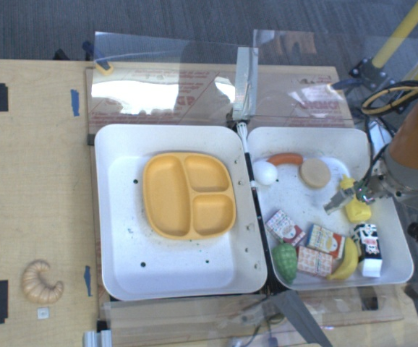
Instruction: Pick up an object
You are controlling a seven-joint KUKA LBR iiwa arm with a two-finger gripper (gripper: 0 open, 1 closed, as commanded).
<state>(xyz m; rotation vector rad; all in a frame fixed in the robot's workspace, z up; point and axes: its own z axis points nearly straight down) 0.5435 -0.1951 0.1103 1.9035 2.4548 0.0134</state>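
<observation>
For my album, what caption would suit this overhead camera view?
End effector beside a yellow toy in the right bin; yellow tray in the left bin.

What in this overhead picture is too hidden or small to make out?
- Gripper, camera view: too small and blurred against the yellow toy to tell whether it grips it.
- Arm: cut off by the right edge.
- Small printed boxes: labels too small to read.
- Banana: partly covered by a box and the cow-patterned carton.
</observation>
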